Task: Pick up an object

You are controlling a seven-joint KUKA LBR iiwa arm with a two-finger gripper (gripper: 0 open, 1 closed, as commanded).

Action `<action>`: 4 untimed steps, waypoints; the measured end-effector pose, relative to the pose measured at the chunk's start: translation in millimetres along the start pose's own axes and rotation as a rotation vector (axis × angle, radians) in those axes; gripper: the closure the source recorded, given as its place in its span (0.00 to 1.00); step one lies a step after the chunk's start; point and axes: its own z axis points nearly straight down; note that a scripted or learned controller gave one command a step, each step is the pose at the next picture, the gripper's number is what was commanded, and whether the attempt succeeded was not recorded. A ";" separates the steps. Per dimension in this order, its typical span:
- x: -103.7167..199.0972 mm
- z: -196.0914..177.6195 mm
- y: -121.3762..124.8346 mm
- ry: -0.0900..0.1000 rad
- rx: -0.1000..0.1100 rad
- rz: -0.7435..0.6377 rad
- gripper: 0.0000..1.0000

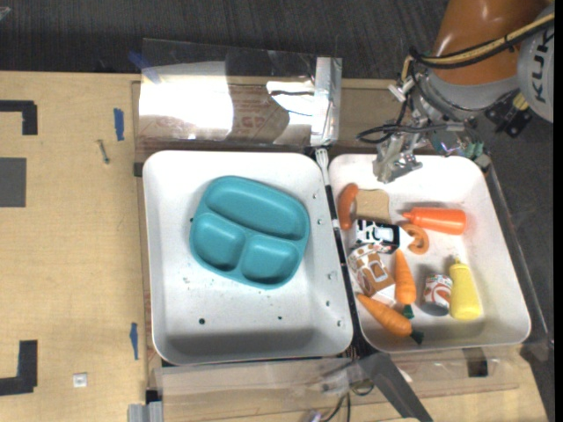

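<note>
Claw [396, 163], jaw state unreadable, hovering at right bin's [506, 262] far edge, orange carrot [437, 220] lying crosswise just nearer.

1. Arm [493, 33], upper section: a smooth, rounded shell in glossy orange, catching a pale highlight.
2. Adjoining link at the right edge: grey-white casing bearing part of a dark printed letter.
3. Wrist housing below the orange shell: grey metal, ringed and cluttered with small fittings.
4. Cabling: yellow and black cables arc across the orange shell; thinner black wires loop loosely beside the wrist.
5. Gripper [393, 167]: slim metallic grey parts, shiny, with small dark and greenish connectors nearby.
</note>
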 end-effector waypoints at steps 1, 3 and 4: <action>-7.9 -7.5 25.1 -0.004 0.002 -0.019 1.00; -9.1 -42.4 28.6 -0.007 0.004 -0.164 1.00; -12.8 -40.4 42.1 -0.004 0.003 -0.242 1.00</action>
